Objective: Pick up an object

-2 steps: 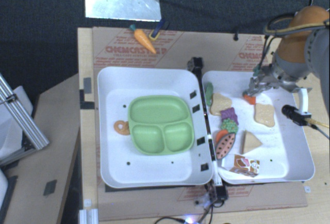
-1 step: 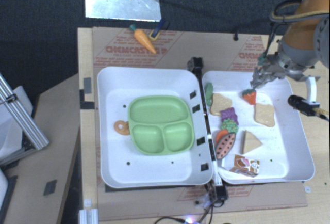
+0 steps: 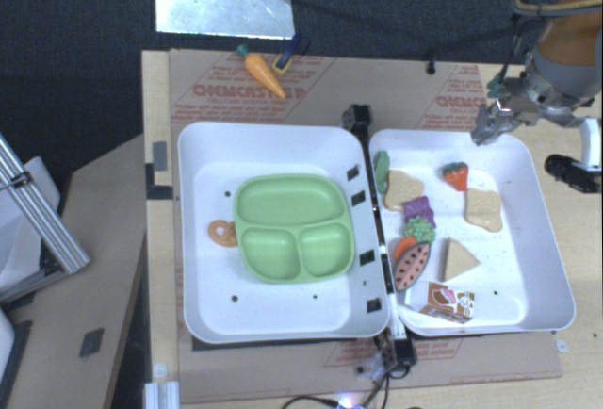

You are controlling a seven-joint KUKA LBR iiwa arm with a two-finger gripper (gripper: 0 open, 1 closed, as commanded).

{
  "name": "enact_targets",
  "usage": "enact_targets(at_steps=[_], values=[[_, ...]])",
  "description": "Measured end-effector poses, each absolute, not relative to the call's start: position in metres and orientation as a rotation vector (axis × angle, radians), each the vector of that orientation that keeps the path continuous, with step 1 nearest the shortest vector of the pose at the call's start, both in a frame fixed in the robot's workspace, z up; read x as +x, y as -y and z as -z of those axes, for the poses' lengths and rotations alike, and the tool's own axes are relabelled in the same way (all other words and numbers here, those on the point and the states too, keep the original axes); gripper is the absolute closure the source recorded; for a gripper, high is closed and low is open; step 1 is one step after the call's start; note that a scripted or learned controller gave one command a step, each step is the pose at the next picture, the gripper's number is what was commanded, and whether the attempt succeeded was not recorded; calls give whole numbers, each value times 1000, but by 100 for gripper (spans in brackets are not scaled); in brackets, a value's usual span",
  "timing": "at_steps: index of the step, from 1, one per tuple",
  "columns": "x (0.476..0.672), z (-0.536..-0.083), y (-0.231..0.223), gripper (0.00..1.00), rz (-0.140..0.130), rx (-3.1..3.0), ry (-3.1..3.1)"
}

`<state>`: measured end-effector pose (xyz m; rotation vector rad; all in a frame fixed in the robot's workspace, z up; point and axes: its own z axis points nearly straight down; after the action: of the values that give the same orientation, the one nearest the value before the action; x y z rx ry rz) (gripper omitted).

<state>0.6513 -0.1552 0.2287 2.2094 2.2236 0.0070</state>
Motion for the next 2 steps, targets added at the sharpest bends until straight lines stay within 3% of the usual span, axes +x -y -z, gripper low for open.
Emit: enact_targets(at_steps=[2], values=[[595,-228,51,100,-1,2213,-2234]])
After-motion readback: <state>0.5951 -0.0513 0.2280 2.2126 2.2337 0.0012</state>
